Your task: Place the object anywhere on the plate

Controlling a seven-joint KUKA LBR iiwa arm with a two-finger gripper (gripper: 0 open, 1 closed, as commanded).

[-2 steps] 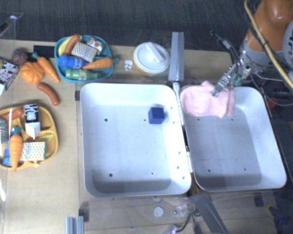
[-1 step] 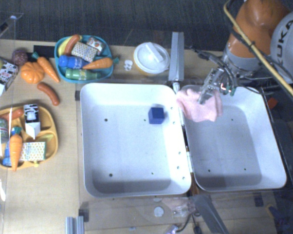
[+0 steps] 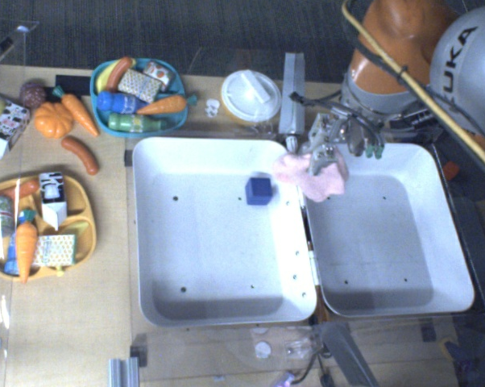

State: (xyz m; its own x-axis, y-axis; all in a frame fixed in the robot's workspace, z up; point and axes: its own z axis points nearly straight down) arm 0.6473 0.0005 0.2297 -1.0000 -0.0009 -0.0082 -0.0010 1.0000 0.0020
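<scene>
A soft pink object (image 3: 313, 179) hangs over the ridge where the two bins meet, near their back edge. My gripper (image 3: 323, 156) is directly above it, with its fingers shut on the top of the pink object. A small blue cube (image 3: 259, 190) lies in the left bin (image 3: 210, 297), just left of the pink object. A round white plate (image 3: 251, 95) with a yellowish rim sits on the bench behind the left bin's back right corner.
The right bin (image 3: 395, 280) lies under the arm. At the back left, a blue bowl (image 3: 139, 124) holds toy food, with loose toy vegetables (image 3: 65, 123) beside it. At the left edge, a yellow tray (image 3: 86, 216) holds more toys. A grey metal post (image 3: 291, 95) stands between the plate and the arm.
</scene>
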